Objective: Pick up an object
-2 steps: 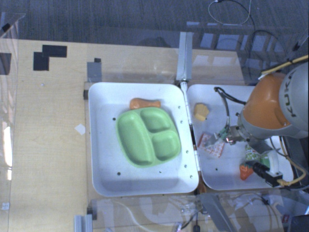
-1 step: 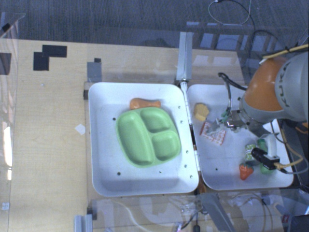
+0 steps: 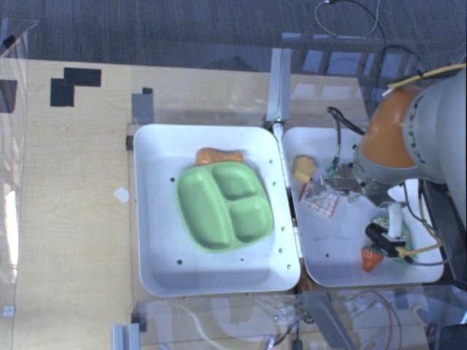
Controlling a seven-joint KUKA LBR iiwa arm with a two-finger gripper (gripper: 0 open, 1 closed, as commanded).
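Gripper (image 3: 330, 183) hung low in the right bin (image 3: 350, 268) over a crinkly packet (image 3: 319, 199) near its left wall, presumably going for it, though its grip state I couldn't tell.

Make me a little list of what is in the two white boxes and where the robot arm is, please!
left bin: green divided plate, orange thing at its far edge
right bin: yellow thing, red-and-white packet, red thing, green-and-white thing
arm: over the right bin
gripper: low, beside the packet; grasp cannot be told
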